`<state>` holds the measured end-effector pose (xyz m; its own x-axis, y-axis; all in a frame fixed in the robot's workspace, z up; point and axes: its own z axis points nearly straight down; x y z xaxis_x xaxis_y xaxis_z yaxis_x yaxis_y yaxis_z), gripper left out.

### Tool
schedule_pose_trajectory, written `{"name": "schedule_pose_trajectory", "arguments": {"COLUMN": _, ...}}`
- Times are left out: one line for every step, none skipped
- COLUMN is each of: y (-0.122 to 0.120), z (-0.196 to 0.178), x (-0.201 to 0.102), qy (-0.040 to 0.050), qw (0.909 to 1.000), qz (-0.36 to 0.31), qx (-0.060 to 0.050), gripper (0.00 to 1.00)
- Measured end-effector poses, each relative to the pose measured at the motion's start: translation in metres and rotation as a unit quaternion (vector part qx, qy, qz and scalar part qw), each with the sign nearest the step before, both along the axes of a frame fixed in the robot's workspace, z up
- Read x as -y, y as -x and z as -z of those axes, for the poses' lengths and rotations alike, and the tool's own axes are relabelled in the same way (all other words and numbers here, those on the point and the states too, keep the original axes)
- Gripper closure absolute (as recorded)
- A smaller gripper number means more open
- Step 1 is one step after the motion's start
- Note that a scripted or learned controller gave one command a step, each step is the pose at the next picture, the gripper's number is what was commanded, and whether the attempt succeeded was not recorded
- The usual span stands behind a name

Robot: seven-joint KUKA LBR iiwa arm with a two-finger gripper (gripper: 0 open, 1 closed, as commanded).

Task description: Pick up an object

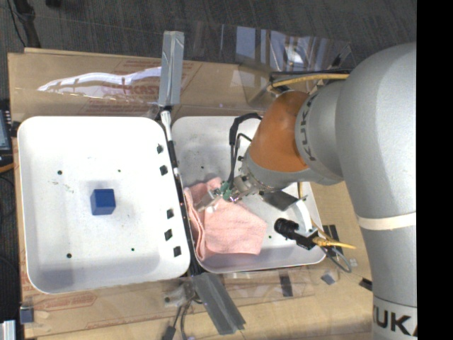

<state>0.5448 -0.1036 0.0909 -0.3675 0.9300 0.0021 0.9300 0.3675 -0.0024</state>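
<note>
Pink cloth [228, 227] in right bin [191, 137], jaws touching it, opening unclear

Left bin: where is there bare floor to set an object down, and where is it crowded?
In the left bin, bare floor surrounds the blue cube on every side. The right bin is crowded: the pink cloth fills its lower left, the gripper is at its top edge.

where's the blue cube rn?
The blue cube sits alone in the left bin in the camera view, a bit left of its middle, well away from the pink cloth and the pincer in the right bin.
</note>
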Motion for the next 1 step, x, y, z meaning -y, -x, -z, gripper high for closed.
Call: {"name": "schedule_pose_trajectory", "arguments": {"y": -0.0586, "z": -0.0007, "x": -0.0056, "qy": 0.0001, "qw": 1.0000, "qz": 0.006, "qx": 0.000, "gripper": 0.00}}
